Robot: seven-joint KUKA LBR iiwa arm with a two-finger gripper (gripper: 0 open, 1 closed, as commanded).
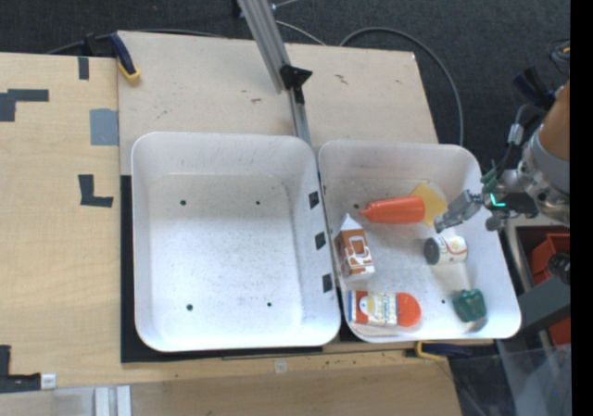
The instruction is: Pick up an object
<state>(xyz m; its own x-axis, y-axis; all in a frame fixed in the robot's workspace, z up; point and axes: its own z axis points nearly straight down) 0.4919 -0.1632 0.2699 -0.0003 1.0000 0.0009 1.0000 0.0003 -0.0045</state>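
Hand (460, 211) above right bin (394, 157), beside carrot (394, 210).

Two white bins sit side by side on the table (232, 81); the right bin (389, 159) holds an orange carrot-shaped toy (394, 210), a small brown carton (355, 253), a red-and-white packet (384, 309), a green piece (469, 305) and a white cup (447, 248). The end effector (459, 210) hangs over that bin's right part, just beside the carrot toy and above the cup.

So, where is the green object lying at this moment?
The green object lies in the right bin, near its front right corner, below the small white bottle and right of the red and white packet.
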